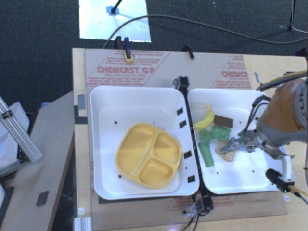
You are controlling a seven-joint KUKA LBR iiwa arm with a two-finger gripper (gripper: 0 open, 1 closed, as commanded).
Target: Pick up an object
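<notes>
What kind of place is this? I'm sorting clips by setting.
Probably a robotics lab: a bench bearing two white bins, a robot arm reaching over toys, and cables across dark carpet.

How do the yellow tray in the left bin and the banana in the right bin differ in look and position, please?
The yellow tray is wide, flat and split into compartments; the banana is slim and curved. The tray is a paler, duller yellow, the banana brighter. The tray lies alone in the left bin; the banana lies among other items in the right bin, near the dividing wall. Both are yellow.
</notes>
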